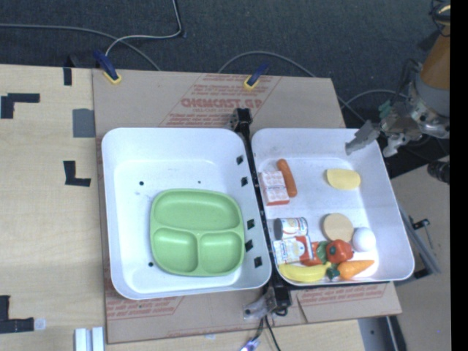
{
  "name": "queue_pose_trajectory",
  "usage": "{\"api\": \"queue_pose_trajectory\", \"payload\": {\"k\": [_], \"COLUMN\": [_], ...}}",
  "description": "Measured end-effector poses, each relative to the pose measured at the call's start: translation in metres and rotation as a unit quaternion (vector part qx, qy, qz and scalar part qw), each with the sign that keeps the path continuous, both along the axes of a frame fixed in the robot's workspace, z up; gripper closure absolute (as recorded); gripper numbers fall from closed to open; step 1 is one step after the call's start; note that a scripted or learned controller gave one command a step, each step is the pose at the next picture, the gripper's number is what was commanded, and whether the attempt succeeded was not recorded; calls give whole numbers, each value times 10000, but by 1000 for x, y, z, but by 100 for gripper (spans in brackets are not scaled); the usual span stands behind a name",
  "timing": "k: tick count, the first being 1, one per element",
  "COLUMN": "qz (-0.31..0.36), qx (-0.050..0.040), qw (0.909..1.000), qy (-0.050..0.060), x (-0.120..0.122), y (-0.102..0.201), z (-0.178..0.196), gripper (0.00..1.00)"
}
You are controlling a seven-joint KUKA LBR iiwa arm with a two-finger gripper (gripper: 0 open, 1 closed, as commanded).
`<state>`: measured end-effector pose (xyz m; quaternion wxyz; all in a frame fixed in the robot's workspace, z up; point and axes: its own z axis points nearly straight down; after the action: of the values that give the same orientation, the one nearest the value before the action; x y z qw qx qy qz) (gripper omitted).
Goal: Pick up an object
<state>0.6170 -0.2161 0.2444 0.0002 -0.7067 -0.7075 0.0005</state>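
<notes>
My gripper (375,142) hangs over the far right corner of the right bin (314,141), open, with nothing between its fingers. A pale yellow oval piece (342,179) lies just below and to the left of it. Further left lie an orange sausage (287,178) and a red-and-white packet (273,188). Crowded at the bin's near end are a small can (292,227), a tan round disc (338,227), a white egg (363,238), a red tomato (338,251), a carrot (356,268) and a banana (303,273).
The left bin (131,159) holds a green divided plate (197,231). Both bins rest on a cardboard sheet (212,101) held by clamps at the back. A cable (175,9) runs over the dark floor behind.
</notes>
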Motion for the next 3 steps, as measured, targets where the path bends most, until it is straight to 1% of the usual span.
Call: {"api": "queue_pose_trajectory", "payload": {"k": [1,2,3], "qz": [6,0,-2], "qx": [7,-6,-8], "qw": [10000,10000,10000], "qy": [8,-38,-69], "x": [4,17,19], "y": [72,116,116], "z": [-65,-155,-143], "gripper": [0,0,100]}}
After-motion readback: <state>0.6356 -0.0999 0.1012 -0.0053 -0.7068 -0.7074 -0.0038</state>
